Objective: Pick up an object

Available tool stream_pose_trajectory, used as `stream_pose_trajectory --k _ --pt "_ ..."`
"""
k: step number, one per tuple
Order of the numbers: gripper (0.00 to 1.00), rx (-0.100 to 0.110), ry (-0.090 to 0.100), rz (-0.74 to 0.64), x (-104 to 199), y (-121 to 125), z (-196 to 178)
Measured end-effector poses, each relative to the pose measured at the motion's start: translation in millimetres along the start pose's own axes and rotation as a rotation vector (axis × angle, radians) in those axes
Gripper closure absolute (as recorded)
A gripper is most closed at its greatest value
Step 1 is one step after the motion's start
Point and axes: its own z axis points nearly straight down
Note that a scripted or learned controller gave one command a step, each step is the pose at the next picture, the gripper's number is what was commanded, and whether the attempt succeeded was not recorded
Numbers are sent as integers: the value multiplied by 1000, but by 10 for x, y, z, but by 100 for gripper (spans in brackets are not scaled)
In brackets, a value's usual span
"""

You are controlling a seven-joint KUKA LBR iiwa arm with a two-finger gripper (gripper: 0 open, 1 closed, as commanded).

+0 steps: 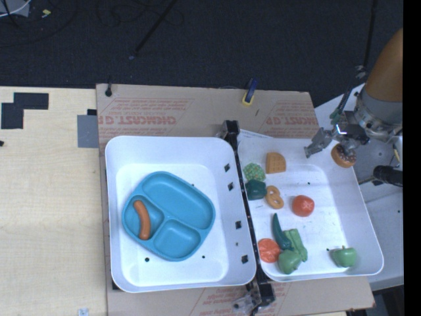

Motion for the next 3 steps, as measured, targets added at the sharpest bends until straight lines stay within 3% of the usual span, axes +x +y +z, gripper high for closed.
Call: stream_pose_trajectory --k 1,3 --pt "0 -14 -3 -2 -3 26 -85" --pt "0 -7 -1 -8 90 145 1150"
